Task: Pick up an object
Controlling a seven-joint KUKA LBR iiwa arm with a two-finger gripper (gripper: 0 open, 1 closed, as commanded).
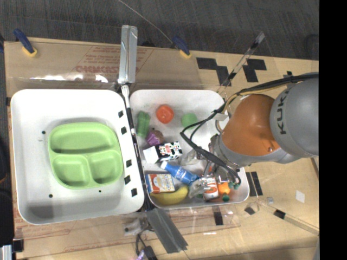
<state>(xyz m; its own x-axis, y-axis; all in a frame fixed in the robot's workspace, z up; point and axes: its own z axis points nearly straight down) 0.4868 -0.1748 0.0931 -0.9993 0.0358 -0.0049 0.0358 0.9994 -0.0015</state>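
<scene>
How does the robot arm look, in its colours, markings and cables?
The arm has a smooth grey rounded shell with dark "KU" lettering, and a broad glossy orange band above the wrist. Black cables loop from it toward the hand.

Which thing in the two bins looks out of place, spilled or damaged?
Nothing looks spilled or broken. The right bin holds a loose jumble: a banana, a small carton and a blue bottle lie tilted against each other near its front wall. The green tray sits flat in the left bin.
</scene>
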